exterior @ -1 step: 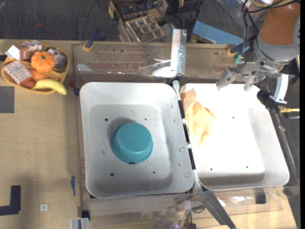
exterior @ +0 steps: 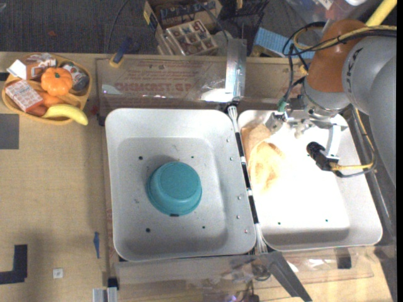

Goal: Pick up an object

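Teal bowl is seen upside down near the middle of the left bin, resting on the bin floor, apart from all four walls. No other loose item is made out in that bin; small dark dots are noted on its floor.

A pale yellowish, crumpled soft object is observed in the right bin, lying against the bin's left wall and toward its far end. Its exact nature cannot be determined. The two bins are set side by side, rims touching along the centre line.

The gripper is positioned over the far end of the right bin, just beside the top of the soft object. Whether contact is made cannot be told, and the state of the jaws cannot be told either: the tips are hidden under the wrist hardware. Nothing is seen held. The grey arm with its orange band enters from the right; a black cable fitting hangs below the wrist over the bin floor.

At the bench's far left, a dish holding toy food is recorded, including a banana and an orange pumpkin. Cardboard boxes are seen beyond the bins.
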Tool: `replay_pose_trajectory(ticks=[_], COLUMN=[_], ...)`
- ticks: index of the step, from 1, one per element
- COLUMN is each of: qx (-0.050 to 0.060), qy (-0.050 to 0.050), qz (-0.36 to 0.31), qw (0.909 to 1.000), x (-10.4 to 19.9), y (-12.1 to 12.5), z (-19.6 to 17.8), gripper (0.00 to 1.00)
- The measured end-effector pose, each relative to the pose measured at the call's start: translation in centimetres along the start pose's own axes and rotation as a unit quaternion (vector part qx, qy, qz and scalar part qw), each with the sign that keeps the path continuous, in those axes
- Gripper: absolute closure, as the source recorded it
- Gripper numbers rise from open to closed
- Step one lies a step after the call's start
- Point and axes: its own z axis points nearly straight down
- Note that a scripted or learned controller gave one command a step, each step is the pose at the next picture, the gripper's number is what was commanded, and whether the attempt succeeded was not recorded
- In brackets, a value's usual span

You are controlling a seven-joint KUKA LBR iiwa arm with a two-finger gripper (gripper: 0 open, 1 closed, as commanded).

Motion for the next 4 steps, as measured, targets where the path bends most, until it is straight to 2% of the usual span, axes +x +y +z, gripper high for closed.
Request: replay_pose_trajectory(ticks=[1, 2, 3, 4], qx=[-0.004, -0.001, 0.000, 0.000], qy=[0.000, 0.000, 0.000, 0.000], qz=[0.003, -0.010, -0.010, -0.069], qw=[1.0000, 0.9999, 0.9999, 0.9976], x=[1.2, 5.5, 1.7, -3.0], y=[-2.9, -4.8, -6.7, -5.3], z=[2.6, -13.9, -6.3, 1.2], gripper=[0.00, 0.00, 0.00, 0.00])
